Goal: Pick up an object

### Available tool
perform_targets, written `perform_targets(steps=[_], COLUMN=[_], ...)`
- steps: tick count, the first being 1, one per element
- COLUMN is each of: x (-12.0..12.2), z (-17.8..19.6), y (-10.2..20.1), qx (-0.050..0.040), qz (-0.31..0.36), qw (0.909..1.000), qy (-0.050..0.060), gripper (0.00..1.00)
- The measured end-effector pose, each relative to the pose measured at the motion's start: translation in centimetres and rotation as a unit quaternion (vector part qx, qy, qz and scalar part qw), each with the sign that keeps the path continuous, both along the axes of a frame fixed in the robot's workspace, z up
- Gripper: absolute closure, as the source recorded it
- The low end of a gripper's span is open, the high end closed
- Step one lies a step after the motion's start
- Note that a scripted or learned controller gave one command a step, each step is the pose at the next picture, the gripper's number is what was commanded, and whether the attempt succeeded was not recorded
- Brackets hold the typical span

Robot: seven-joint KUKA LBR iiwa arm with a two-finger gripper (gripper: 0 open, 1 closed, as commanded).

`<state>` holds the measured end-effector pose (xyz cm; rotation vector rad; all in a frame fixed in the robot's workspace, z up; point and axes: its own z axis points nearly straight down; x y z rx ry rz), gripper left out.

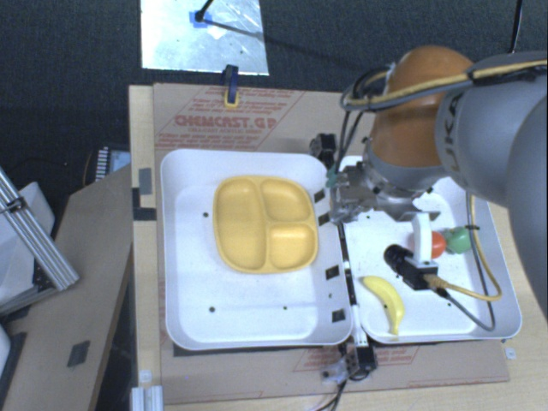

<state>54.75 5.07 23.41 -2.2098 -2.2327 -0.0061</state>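
grey arm with orange band (479, 118) cut off by the right edge, and it covers the far part of the right shallow white bin (437, 324); gripper (341, 202) a dark blur under the wrist at the wall between the two bins, outline unclear; small red-orange rounded thing (438, 245) half hidden behind robot hardware, kind cannot tell; small green rounded thing (460, 240) just beside it, too small to name; brown cardboard sheet (282, 110) with red print runs under both bins, lower print hidden; silver foil sheet (201, 24) cut by top edge; aluminium frame bars (30, 238) cut by left edge; small dark striped thing (103, 163) left of the cardboard, too small to tell
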Motion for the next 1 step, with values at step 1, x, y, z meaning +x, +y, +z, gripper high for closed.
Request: perform_targets(steps=[1], x=[0.35], z=[0.35], y=[4.72], qx=[-0.0001], qz=[0.0], qw=[1.0], qy=[0.0], gripper=[1.0])
